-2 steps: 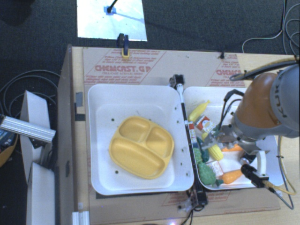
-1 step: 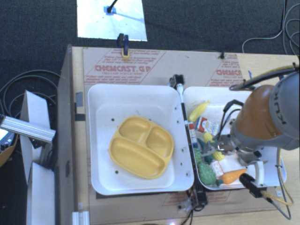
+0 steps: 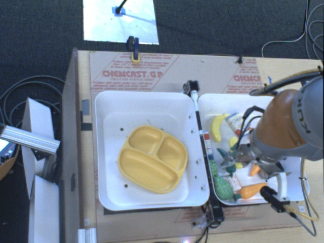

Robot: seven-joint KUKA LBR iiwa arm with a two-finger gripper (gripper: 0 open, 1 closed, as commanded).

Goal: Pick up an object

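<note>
The right bin point(image 3: 207, 101) holds several small items. A yellow banana point(image 3: 217, 127) lies near its left wall, with a small printed packet point(image 3: 234, 120) beside it. An orange carrot point(image 3: 251, 190) and a green knobbly piece point(image 3: 223, 187) rest at the front. A teal item point(image 3: 222, 153) lies in the middle. My gripper point(image 3: 235, 159) hangs low over the middle of this bin, right next to the teal item, and a small orange piece point(image 3: 254, 170) lies just to its right. Nothing is visibly held. The arm's wrist point(image 3: 283, 128) hides the bin's right half.
The left bin point(image 3: 109, 135) contains a yellow compartment tray point(image 3: 153, 158). A divider rail point(image 3: 201, 135) with a clamp runs between the two bins. Cardboard point(image 3: 152, 72) lies beneath the bins. Cables trail at the left and upper right of the bench.
</note>
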